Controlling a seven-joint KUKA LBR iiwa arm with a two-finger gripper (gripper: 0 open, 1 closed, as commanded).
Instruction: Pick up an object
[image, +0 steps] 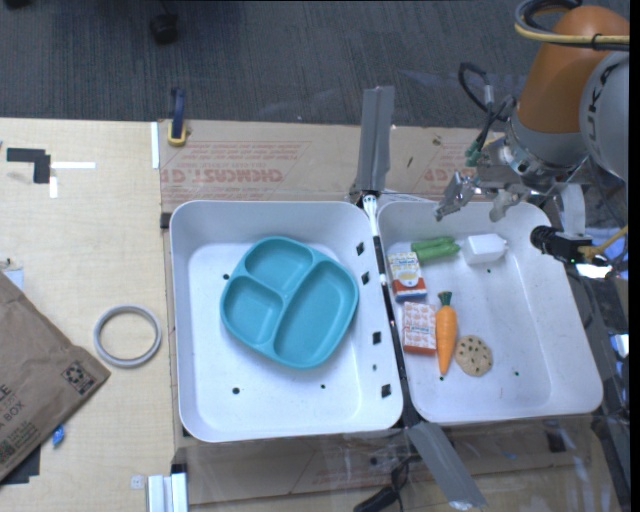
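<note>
I see the desk (80, 250), pale wood on its left part, with brown cardboard (270, 165) under the two white bins. The left bin (200, 400) and right bin (570, 390) sit side by side, touching along the middle. A tape ring (127, 334) lies left of them, near a brown box (35, 380).

Teal divided plate (290, 300) in white bin (200, 400). Orange carrot (445, 335), green top. Green pod (434, 248), white block (484, 247) just below metal-grey hand (478, 200). Tan cookie (473, 355), dark specks.
</note>
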